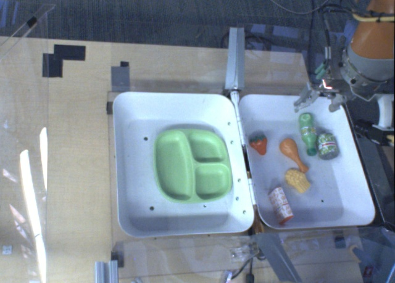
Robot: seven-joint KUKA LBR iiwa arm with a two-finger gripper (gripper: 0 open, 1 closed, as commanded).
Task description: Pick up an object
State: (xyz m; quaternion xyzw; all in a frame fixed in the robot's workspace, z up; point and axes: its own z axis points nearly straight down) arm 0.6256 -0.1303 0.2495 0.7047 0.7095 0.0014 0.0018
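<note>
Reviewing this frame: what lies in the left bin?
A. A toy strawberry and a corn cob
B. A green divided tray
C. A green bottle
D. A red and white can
B: the green divided tray sits alone in the left bin, while the strawberry, corn cob, green bottle and can all lie in the right bin.

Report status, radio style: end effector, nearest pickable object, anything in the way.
End effector open, above right bin's far edge, holding nothing. Green bottle just below it. Round can crowding the bottle.
</note>
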